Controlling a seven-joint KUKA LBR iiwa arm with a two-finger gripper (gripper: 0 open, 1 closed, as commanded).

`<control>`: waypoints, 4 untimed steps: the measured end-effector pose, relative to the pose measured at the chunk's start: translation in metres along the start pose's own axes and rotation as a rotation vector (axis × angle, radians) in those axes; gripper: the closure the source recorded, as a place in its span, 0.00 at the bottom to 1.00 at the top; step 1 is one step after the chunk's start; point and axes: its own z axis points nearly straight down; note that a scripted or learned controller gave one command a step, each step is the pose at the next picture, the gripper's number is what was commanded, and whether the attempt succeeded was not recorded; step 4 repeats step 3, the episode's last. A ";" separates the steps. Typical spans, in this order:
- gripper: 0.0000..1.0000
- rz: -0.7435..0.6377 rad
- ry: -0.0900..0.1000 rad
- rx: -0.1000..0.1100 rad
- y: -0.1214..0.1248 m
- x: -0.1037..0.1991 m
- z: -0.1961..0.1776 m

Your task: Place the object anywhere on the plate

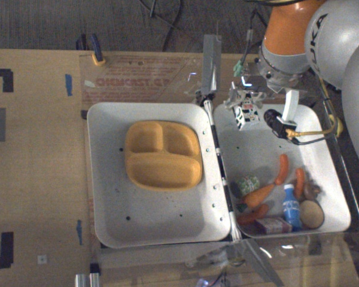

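**Plate alone in one bin, food toys clustered in the other**

Two white bins sit side by side before you: the left bin (pixel 102 220) and the right bin (pixel 329 160). One orange plate (pixel 163 154), split into three compartments, lies in the left bin with nothing resting on it.

In the right bin, well apart from the plate, you have a cluster at the near end: one orange carrot (pixel 260 194), one green item (pixel 248 184), one blue bottle (pixel 291 207), one purple box (pixel 273 224), one brown round piece (pixel 312 213), and three reddish sausage-like sticks (pixel 282 168).

The gripper (pixel 246 107) hangs over the far end of the right bin, just past the plate's bin wall, and the cluster lies nearer you than it does. You cannot tell whether its fingers are spread or closed, and nothing shows between them.
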 end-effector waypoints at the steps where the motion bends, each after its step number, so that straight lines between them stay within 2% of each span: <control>1: 1.00 0.156 0.002 -0.001 0.001 0.093 0.001; 2: 0.00 0.156 0.002 -0.002 0.001 0.092 0.000; 3: 0.00 0.179 0.001 0.002 -0.002 0.084 0.039; 4: 0.00 0.179 0.001 0.002 -0.002 0.084 0.039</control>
